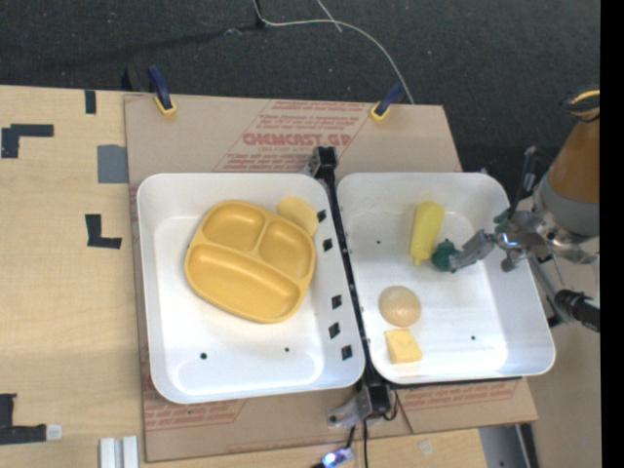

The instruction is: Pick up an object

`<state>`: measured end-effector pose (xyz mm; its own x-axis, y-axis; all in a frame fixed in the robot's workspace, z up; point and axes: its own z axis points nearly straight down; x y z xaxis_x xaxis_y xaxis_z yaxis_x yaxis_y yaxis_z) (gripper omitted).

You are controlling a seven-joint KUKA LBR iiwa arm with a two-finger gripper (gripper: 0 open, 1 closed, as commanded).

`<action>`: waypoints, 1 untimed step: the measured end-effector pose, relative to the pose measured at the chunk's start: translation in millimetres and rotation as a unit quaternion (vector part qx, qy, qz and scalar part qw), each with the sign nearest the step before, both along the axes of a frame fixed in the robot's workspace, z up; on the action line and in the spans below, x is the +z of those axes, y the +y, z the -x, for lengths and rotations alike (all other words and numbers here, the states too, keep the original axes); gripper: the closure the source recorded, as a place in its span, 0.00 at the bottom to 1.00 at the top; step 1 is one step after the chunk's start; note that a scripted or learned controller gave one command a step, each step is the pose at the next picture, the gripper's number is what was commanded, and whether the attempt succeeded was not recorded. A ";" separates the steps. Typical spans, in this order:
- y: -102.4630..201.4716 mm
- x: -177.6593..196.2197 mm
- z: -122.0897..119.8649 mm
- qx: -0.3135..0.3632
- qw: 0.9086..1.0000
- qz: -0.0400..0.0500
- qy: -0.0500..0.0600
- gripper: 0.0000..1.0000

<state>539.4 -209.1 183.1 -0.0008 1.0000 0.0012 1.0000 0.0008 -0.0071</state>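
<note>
The right bin (487,349) holds a yellow corn-shaped piece (426,230) at the back, a pale round ball (400,305) in the middle and a small yellow block (403,345) near the front. My gripper (456,253) reaches in low over the bin's right side, just right of the corn piece's lower end. A small dark green bit (445,255) sits at its tip. Whether that bit is a loose object or part of the gripper is unclear. The ball and block lie apart from the gripper, to its front left.
The left bin (195,359) carries a large yellow divided plate (253,258), with a small yellow lump (297,212) at the plate's back right edge. A black divider (339,261) separates the bins. The arm's orange band (577,154) stands over the right bin's right rim.
</note>
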 end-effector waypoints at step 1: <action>-2.1 -44.1 1.3 0.000 1.000 0.000 -0.001 0.00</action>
<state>538.0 -211.2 139.0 -0.0006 1.0000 0.0004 1.0000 0.0006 -0.0056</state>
